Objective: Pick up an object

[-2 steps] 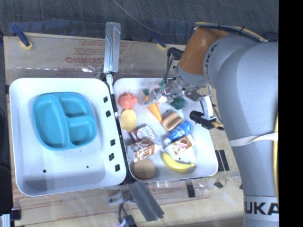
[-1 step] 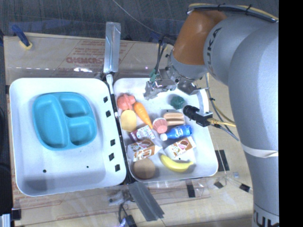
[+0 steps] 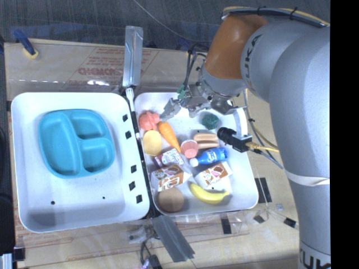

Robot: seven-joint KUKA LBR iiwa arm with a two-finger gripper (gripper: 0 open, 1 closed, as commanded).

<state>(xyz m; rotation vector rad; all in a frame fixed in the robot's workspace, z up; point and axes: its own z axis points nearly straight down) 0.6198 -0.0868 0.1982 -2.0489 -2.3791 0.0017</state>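
The right bin (image 3: 249, 184) holds several toy foods. Among them are an orange carrot (image 3: 168, 136), a pink lump (image 3: 147, 120), a yellow lemon (image 3: 152, 143), a hot dog (image 3: 206, 139), a blue bottle (image 3: 211, 156), a banana (image 3: 209, 194), a brown potato (image 3: 171, 199) and two small cartons (image 3: 171, 177). My gripper (image 3: 175, 106) hangs over the far left part of this bin. It is just above and to the right of the pink lump and beyond the carrot's thick end. I see nothing held in it. A dark green item (image 3: 211, 120) lies partly under the wrist.
The left bin (image 3: 33, 206) carries a blue divided plate (image 3: 76, 140). A metal bar (image 3: 132, 60) stands at the far end of the wall between the bins. A black cable plug (image 3: 233, 139) hangs off the arm over the right bin's right side.
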